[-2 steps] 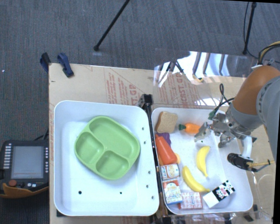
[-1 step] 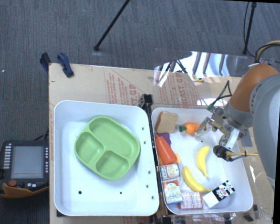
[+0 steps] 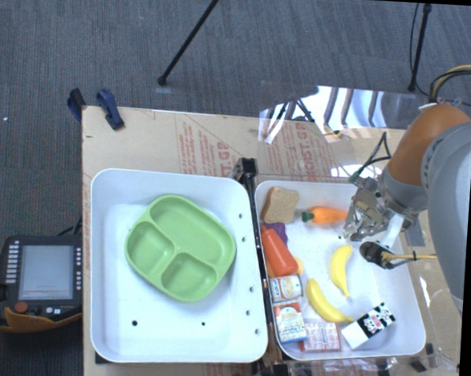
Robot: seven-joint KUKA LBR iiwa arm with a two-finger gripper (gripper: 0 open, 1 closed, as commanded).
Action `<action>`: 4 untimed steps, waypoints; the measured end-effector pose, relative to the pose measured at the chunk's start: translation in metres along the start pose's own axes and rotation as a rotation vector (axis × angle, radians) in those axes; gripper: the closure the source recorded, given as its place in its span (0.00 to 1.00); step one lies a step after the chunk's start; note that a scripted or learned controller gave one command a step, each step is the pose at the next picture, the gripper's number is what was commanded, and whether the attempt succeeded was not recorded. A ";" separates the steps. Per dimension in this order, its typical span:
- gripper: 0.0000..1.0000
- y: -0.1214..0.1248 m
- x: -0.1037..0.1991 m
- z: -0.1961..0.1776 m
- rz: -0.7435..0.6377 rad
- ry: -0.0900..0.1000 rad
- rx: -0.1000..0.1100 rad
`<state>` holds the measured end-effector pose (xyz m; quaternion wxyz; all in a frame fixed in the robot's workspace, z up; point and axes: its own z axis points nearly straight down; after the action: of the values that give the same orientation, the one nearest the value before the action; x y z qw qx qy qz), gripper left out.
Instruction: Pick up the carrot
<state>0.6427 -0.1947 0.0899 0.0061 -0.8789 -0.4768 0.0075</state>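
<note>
The carrot (image 3: 328, 216), orange with a green tip at its left end, lies on the floor of the right bin (image 3: 409, 296) near the far wall. My gripper (image 3: 364, 229) hovers just to the right of the carrot's thick end, pointing down into the bin. Its fingers look open, with nothing between them. The carrot lies free, apart from the gripper.
The right bin also holds a bread slice (image 3: 281, 204), an orange bottle (image 3: 278, 254), two bananas (image 3: 341, 268) (image 3: 326, 303), small cartons (image 3: 290, 322) and a cow-patterned box (image 3: 368, 323). A green divided plate (image 3: 181, 247) sits in the left bin (image 3: 102, 310).
</note>
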 end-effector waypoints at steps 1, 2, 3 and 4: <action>1.00 -0.073 -0.017 0.008 -0.094 0.006 -0.007; 0.00 -0.073 -0.018 0.008 -0.092 0.006 -0.008; 0.00 -0.013 -0.009 0.007 0.031 0.012 -0.008; 0.00 0.001 -0.005 0.006 0.240 0.006 0.006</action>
<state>0.6412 -0.1992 0.0836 0.0094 -0.9296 -0.3684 0.0069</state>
